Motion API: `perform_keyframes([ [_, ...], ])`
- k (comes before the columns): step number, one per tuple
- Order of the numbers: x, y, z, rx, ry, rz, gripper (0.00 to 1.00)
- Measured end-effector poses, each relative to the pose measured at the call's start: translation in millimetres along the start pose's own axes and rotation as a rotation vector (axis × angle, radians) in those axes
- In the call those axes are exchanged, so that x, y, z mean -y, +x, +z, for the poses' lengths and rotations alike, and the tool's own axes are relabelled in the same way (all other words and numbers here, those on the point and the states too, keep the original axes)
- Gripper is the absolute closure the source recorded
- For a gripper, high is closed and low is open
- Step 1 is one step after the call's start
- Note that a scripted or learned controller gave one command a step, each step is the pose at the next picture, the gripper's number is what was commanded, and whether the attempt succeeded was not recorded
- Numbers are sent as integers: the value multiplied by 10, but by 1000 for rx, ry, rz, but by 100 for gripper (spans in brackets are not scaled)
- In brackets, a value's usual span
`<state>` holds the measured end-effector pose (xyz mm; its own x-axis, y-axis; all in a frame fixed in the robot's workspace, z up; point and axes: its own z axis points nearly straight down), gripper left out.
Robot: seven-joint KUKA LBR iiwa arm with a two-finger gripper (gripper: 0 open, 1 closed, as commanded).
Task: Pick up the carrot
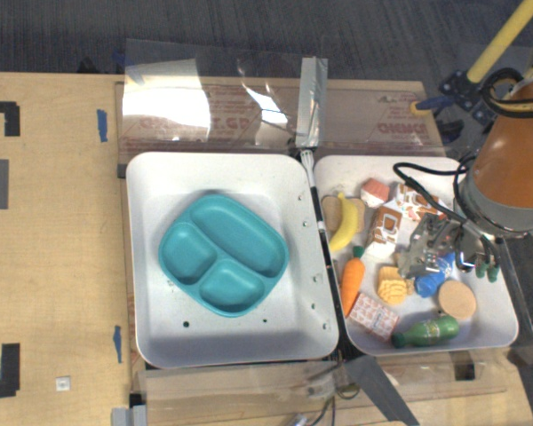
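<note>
Plywood table (44,238), pale, carried two shallow white bins side by side, with dark carpet beyond its far edge.

Nearest items, right bin (502,322): a green vegetable (425,331) and a pink speckled block (373,315) by the front wall; a round tan disc (457,299) just behind the green piece.

Carrot (352,282): orange, lying lengthwise near the right bin's left wall, tip toward the front, just beyond the pink block and just in front of a yellow banana (345,223). Untouched; nothing rested on it.

Left bin (147,185): one teal divided plate (224,252), three compartments.

Mid-bin, right: the pincer (424,248) hung low over a yellow corn-like piece (393,286) and a blue object (432,278), well to the right of the carrot. Whether it stood apart or together could not be told among the cables and toys.

Farther back: small boxed toys (384,220), then a clear plastic sheet (222,105) and the orange-banded arm (515,162).

Progress: apparently none yet. Approach, grasp and lift all remained.
</note>
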<state>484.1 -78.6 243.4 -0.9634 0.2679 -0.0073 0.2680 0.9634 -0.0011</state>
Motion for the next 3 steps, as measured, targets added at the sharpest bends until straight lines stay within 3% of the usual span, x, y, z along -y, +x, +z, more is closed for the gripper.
perform_keyframes([
  [1,-525,94,595,-10,-1,279,100],
  [2,-1341,-15,81,-3,-3,499,100],
  [3,-1344,425,592,-9,0,179,100],
])
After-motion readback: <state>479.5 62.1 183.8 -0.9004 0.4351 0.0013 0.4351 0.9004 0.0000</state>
